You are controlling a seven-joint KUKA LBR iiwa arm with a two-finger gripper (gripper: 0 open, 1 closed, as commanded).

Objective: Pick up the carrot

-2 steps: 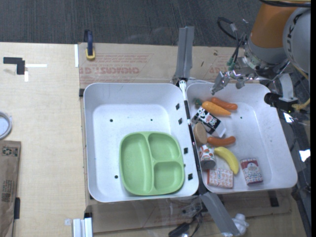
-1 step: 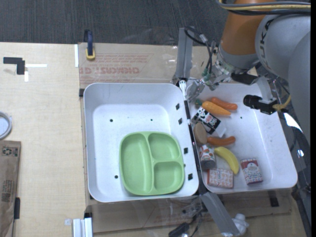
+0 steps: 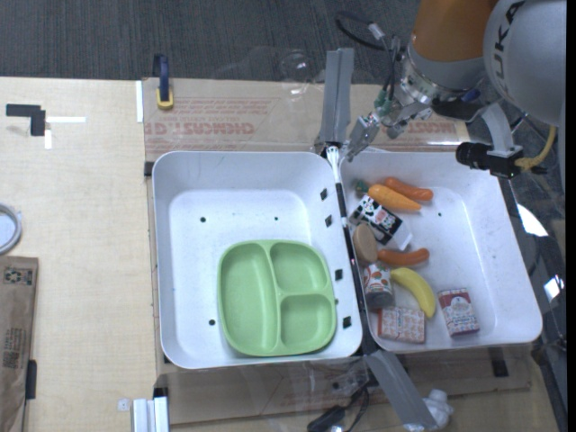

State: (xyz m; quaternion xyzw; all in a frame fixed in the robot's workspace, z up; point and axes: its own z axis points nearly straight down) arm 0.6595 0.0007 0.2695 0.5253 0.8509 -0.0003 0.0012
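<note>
Grey arm (image 3: 531,34), smooth rounded casing, with part of a dark "KUKA" lettering on the shell. Broad orange band (image 3: 454,16) above the wrist, glossy, topped by a thin yellowish rim. Below the band, a silvery metal wrist ring (image 3: 423,86). Thin dark cables (image 3: 364,30) looping out beside the wrist, ending in a small pale connector. Gripper (image 3: 369,133) slim, metallic grey, with greenish glints near its base. Black fitting (image 3: 486,156) at the arm's lower side, with a white strap and a yellow cable behind.
</note>
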